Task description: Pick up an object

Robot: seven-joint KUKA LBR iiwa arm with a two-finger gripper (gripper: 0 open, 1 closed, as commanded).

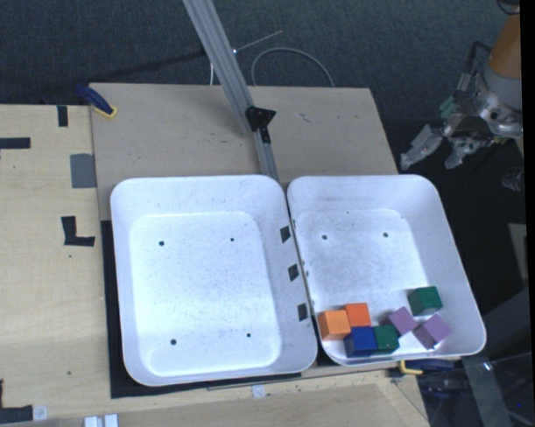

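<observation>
The arm sits high at the right edge of the view, off the worktop altogether and over the dark floor beyond it. Its pincer points down and to the left, and the two fingers are spread apart with nothing between them: one finger reaches out to the left, the other sits just beside it to the right. The orange band shows just above the wrist at the upper right corner.

Down on the worktop, two shallow white bins lie side by side. The left bin shows only its speckled white floor. The right bin has all the action, and it is packed into the near end. A cluster of small blocks huddles there: an orange block and a darker orange block touching side by side, a blue block just in front of them, a small green block pressed against the blue one. To the right come a purple block and a second purple block, close together, with a dark green block standing just behind them near the bin's right wall.

The pincer is well apart from every block, up beyond the far right corner of the right bin.

A grey metal rail slants across the top of the worktop towards the gap between the bins.
</observation>
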